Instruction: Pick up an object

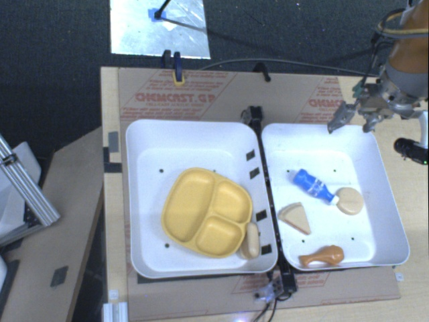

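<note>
The right bin (pixel 375 159) holds a blue bottle (pixel 312 185), a round tan biscuit (pixel 350 200), a pale wedge of cheese or bread (pixel 295 218) and a brown drumstick (pixel 322 255). My gripper (pixel 352 121) hangs above the far right corner of that bin, its two fingers spread apart and open with nothing between them. It is well behind and to the right of the blue bottle. The left bin (pixel 151 159) holds a yellow divided plate (pixel 207 212) and a small tan bread roll (pixel 251 239) at the plate's right front.
The two bins meet along a black clipped seam (pixel 261 180). A cardboard sheet (pixel 201 92) lies under both. A shiny metal plate (pixel 159 17) sits on the dark floor at the back. A grey metal frame (pixel 23 186) stands at the left.
</note>
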Tool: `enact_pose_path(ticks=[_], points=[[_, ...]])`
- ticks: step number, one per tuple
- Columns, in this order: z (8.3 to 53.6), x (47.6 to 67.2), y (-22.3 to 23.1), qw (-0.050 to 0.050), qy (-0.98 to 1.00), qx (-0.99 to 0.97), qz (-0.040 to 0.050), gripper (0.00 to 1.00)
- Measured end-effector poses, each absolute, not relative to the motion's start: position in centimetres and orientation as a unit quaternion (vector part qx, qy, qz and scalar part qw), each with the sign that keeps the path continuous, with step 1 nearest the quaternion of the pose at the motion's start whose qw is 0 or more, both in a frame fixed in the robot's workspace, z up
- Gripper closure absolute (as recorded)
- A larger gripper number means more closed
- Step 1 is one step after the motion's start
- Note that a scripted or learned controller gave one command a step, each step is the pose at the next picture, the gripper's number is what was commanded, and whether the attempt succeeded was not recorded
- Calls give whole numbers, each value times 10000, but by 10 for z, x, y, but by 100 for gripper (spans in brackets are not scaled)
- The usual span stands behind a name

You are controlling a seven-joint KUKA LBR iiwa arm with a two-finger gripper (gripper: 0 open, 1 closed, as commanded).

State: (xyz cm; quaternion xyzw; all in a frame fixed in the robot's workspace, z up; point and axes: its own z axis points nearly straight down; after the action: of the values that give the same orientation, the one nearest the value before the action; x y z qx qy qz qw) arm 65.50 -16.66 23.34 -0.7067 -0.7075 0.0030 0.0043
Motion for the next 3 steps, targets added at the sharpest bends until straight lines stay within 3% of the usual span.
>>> enact_pose_path(ticks=[1, 3], points=[[242, 657, -166, -8, -7083, -7059, -5, 0], [138, 657, -165, 9, -7089, -7053, 5, 0]])
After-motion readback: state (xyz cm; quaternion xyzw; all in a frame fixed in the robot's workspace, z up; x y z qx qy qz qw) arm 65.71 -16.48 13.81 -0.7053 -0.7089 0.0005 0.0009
